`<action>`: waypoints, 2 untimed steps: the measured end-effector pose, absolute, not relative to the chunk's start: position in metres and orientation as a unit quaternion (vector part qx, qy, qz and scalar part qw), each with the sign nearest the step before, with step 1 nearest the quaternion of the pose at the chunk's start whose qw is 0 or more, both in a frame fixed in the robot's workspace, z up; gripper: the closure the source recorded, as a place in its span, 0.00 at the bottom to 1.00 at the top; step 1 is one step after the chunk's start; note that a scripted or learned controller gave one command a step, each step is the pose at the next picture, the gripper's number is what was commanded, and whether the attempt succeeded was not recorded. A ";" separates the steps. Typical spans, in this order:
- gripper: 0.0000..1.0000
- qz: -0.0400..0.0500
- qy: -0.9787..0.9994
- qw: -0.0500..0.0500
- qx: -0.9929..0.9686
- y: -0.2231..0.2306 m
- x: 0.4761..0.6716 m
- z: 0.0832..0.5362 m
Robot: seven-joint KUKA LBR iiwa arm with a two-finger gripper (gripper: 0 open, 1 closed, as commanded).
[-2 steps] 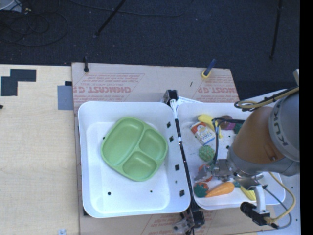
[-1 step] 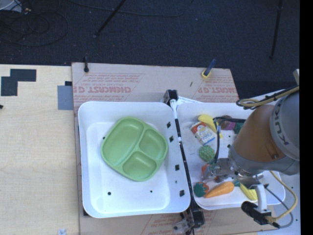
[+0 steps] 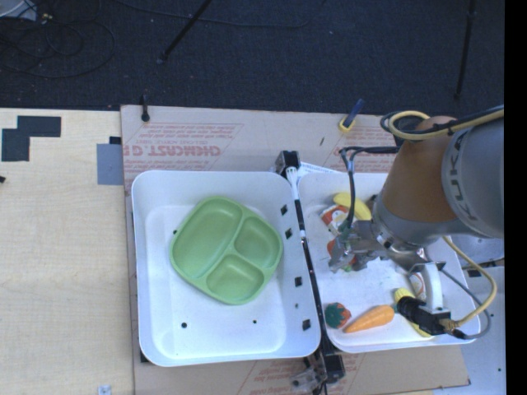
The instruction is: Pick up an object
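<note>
- Reaching in from the right, the grey arm [image 3: 473, 179] with its orange band [image 3: 420, 183] hangs over the right bin [image 3: 375, 290].
- The gripper [image 3: 350, 255] sits low over the left-hand part of that bin, close to the divider between the two bins.
- Whether the gripper is open or closed cannot be told from this slant, and nothing can be seen held in it.
- A yellow object [image 3: 350, 206] lies near the far end of the right bin, with a red and white object [image 3: 333, 217] just beside it on the left; both are just beyond the gripper.
- An orange carrot [image 3: 370, 319] lies near the front rim of the right bin, slightly tilted, well apart from the gripper.
- A small green and red object [image 3: 336, 313] rests just beside the carrot's left end.
- The left bin [image 3: 156, 303] holds a green divided plate [image 3: 226, 249] with three compartments, lying flat near the middle.
- Both bins stand on a cardboard sheet [image 3: 189, 142] with red printing, laid over the pale bench [image 3: 58, 262].
</note>
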State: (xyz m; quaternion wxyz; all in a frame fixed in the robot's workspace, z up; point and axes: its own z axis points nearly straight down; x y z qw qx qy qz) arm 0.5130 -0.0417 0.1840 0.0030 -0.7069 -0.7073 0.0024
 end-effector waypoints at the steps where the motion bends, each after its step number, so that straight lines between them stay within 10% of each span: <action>1: 1.00 0.003 -0.707 0.003 -0.707 -0.091 0.589 0.181; 2: 1.00 0.003 -0.708 0.003 -0.707 -0.065 0.602 0.183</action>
